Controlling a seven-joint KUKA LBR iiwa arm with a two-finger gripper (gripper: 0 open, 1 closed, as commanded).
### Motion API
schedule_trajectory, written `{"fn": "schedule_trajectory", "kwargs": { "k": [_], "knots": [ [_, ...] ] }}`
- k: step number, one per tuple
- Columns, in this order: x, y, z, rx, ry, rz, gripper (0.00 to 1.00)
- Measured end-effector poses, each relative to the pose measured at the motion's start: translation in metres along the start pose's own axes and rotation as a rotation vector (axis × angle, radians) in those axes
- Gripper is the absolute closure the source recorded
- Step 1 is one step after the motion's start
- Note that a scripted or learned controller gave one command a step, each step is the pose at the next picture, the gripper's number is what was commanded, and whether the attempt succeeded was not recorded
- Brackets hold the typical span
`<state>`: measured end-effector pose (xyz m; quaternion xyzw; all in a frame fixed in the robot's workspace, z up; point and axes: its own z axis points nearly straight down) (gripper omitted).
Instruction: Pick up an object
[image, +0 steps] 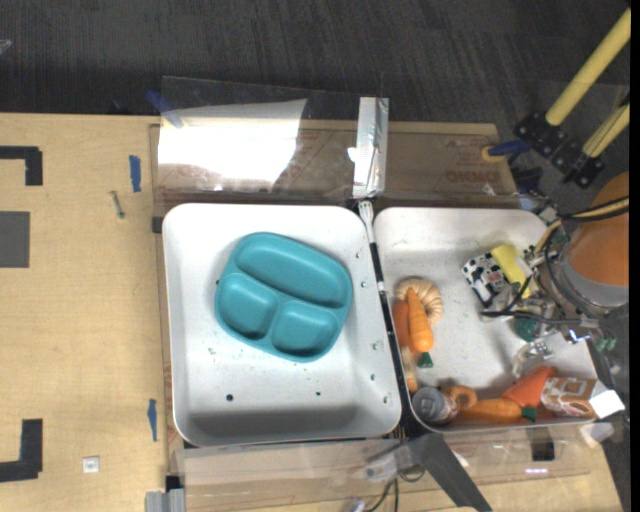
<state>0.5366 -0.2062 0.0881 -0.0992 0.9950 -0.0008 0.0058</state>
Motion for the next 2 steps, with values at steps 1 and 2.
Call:
{"fn": "schedule_trajectory", "kwargs": {
  "k": [1, 2],
  "knots": [
    [0.014, -0.015, -0.054, -0.001, 0.004, -0.212, 0.00],
    [-0.002, 0.008, -0.057, -0.004, 0.004, -0.410, 0.00]
  ]
}}
